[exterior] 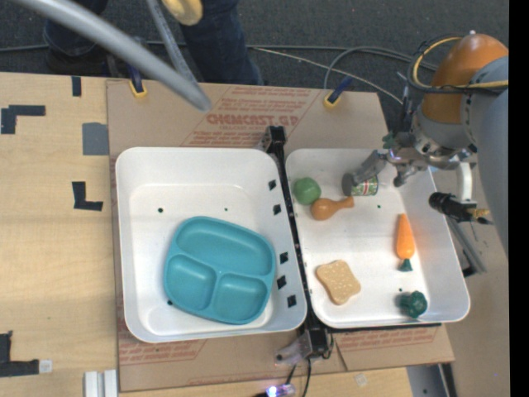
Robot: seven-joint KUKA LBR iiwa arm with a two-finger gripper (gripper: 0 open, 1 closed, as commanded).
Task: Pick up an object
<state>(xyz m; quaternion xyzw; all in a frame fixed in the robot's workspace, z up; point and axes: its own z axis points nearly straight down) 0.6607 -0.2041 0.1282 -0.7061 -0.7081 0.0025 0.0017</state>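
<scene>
My gripper [382, 178] hangs over the far part of the right bin [459, 300], open, its two fingers spread apart. A small can [366, 188] with a green and red label lies just under the left finger [361, 174], not between the two. Nothing is held. Lower in the same bin lie a green ball [307, 190], an orange gourd-shaped toy [328, 208], a slice of toast [338, 280], a carrot [404, 238] and a dark green broccoli piece [412, 303].
The left bin [136, 180] holds a teal divided plate [219, 270]. A black divider [287, 222] runs between the bins. The arm's orange band [467, 60] and wrist stand over the right bin's far right corner. Cables trail behind the bench.
</scene>
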